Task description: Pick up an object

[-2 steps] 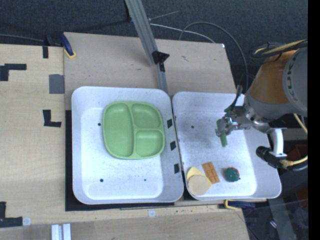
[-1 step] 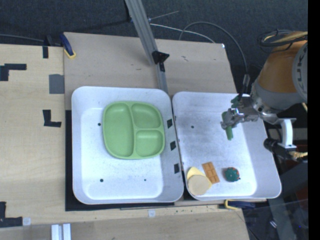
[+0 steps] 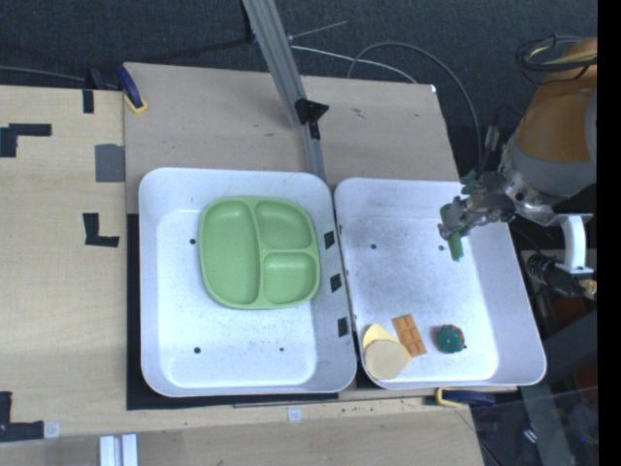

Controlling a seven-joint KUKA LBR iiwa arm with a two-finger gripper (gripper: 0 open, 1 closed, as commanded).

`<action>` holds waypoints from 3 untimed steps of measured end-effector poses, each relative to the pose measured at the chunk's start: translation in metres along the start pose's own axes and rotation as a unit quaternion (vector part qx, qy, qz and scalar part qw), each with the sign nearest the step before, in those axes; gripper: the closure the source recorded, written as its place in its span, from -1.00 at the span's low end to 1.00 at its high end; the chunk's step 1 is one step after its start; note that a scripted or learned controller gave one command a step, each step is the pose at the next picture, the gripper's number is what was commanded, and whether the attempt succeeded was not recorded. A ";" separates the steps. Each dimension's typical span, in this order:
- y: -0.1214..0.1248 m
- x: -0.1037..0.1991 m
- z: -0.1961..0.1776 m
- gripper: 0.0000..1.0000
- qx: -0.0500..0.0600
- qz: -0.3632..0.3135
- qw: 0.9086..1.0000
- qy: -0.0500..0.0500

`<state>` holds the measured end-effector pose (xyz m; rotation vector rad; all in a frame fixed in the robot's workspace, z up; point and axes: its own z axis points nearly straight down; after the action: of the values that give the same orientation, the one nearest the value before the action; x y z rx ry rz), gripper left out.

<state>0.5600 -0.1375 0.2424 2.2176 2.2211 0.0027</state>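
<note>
Well below the fingers [image 3: 454, 233], teal ball [image 3: 448, 338]

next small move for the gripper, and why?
Probably travel toward the near edge of the right bin: the gripper hovers over its upper part, while the green ball, orange block and yellow cylinder all lie there.

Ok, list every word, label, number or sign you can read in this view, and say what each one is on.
None can be read.
Green divided plate: plain, no print.
Tan waffle-like piece, cream cylinder and small green and red item in the right bin: no marking that can be made out.
Black tape pieces on the bench: bare shapes, not letters.
Arm above the pincer: no legible label.
</note>
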 end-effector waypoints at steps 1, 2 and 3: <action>0.007 0.054 0.013 1.00 0.003 -0.002 1.000 0.001; 0.021 0.106 0.024 1.00 0.003 -0.003 1.000 0.001; 0.025 0.157 0.015 1.00 0.002 -0.003 1.000 0.001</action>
<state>0.5844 0.0198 0.2277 2.2151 2.2308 0.0007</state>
